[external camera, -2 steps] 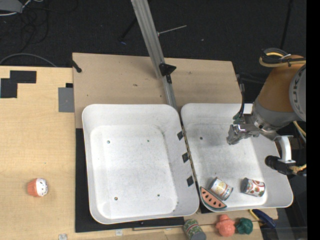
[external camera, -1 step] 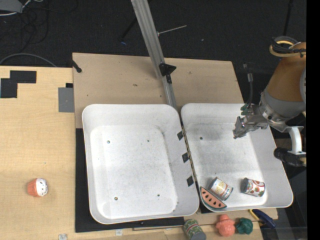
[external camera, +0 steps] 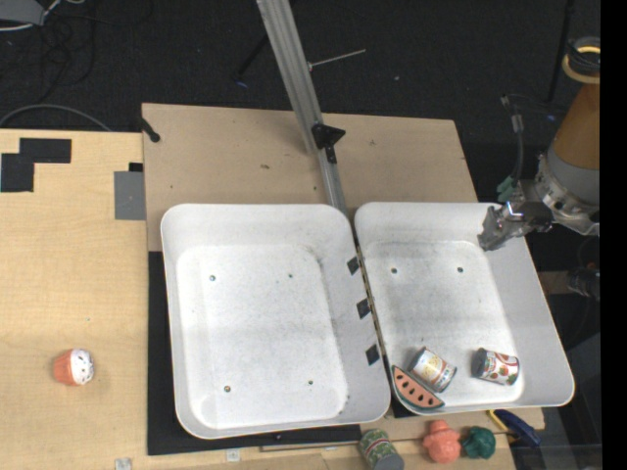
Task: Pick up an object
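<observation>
Tabletop (external camera: 69, 262), light wood, carrying two shallow white bins side by side. Left bin (external camera: 257, 316). Right bin (external camera: 453, 302), holding along its near edge a watermelon slice (external camera: 415, 390), a small tin can (external camera: 432, 368) on its side just beside the slice, and a second can (external camera: 496, 366) with red markings, right of the first. Grey arm (external camera: 576, 164) at far right; its tool (external camera: 497, 225) hangs over the right bin's far right corner, well apart from all three objects, finger spacing impossible to tell. Small red-and-white ball (external camera: 73, 367), left on the tabletop.

Two matt white plastic bins (external camera: 257, 225) sit on pale wood board (external camera: 59, 262); the small can (external camera: 431, 369) gleams metallic.
</observation>
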Available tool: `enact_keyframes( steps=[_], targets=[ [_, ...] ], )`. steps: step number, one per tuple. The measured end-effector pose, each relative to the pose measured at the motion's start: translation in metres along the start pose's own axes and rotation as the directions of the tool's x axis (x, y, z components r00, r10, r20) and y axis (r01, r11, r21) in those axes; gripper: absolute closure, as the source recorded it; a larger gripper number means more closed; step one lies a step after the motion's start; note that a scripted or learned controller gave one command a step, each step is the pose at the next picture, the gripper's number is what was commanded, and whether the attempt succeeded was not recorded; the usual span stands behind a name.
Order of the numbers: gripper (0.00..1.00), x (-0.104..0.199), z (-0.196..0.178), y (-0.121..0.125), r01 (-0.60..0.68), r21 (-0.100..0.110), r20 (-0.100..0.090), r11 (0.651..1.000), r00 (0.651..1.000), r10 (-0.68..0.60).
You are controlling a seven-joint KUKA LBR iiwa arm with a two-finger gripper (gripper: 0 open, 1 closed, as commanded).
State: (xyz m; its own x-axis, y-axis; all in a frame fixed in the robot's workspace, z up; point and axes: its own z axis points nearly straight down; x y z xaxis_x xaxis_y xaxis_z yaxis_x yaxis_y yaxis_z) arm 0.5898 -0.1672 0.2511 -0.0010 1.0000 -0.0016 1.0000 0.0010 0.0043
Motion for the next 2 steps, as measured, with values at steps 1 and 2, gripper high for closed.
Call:
enact_keyframes(
  steps=[1, 2],
  targets=[
    [1.0, 0.048, 0.009, -0.019, 0.002, 0.009, -0.004, 1.0, 1.0, -0.002],
    [1.0, 0.099, 0.002, -0.031, 0.003, 0.008, -0.004, 1.0, 1.0, -0.003]
  ],
)
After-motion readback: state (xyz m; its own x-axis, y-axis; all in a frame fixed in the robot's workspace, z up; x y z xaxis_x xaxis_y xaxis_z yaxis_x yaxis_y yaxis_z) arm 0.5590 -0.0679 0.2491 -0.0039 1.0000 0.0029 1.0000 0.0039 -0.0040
